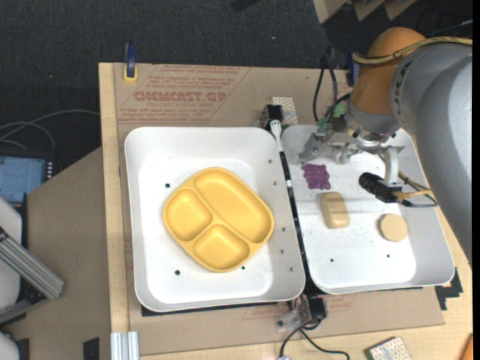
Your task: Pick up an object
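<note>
While the grey arm is reached in from the right, its gripper is seen over the far end of the right bin, just below the orange band. Whether the gripper is open or closed cannot be told from this angle, and no object is seen to be held by it.

Three small objects are laid in the right bin. A purple grape bunch is placed just beside the gripper, on its near side; if the two are touching cannot be decided. A tan oblong block is found near the bunch, closer to the front of the bin and apart from it. A round tan disc is laid to the right of the block, well separated from it.

The left bin is occupied by a yellow divided plate with three compartments, which is set flat near the middle and turned at a slant to the bin walls. Both bins are borne side by side, with their rims touching, on a pale board printed with red letters.
</note>
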### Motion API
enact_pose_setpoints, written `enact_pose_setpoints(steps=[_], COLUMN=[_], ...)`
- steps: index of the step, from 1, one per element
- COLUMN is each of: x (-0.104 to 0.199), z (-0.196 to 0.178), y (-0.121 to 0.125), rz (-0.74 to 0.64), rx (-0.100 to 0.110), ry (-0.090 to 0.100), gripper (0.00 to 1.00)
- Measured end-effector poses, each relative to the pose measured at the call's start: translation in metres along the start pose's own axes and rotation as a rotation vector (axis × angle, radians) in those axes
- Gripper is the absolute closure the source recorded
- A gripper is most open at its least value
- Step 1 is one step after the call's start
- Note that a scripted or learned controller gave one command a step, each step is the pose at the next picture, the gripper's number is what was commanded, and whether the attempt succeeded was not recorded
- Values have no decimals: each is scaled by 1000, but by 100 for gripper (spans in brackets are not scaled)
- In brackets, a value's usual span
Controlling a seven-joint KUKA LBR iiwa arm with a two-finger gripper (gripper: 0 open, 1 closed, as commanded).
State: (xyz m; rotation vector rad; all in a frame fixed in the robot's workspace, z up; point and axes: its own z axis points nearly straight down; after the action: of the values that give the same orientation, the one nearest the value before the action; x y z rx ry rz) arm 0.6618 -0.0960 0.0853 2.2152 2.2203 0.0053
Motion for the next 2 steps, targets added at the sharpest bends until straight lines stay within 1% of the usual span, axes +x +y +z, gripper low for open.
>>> enact_pose_setpoints(steps=[1, 2], x=[57, 137], z=[-113, -168], y=[9, 7], rz=[-5, -7], rx=[-9, -4], ry=[2, 4], gripper=[0, 0])
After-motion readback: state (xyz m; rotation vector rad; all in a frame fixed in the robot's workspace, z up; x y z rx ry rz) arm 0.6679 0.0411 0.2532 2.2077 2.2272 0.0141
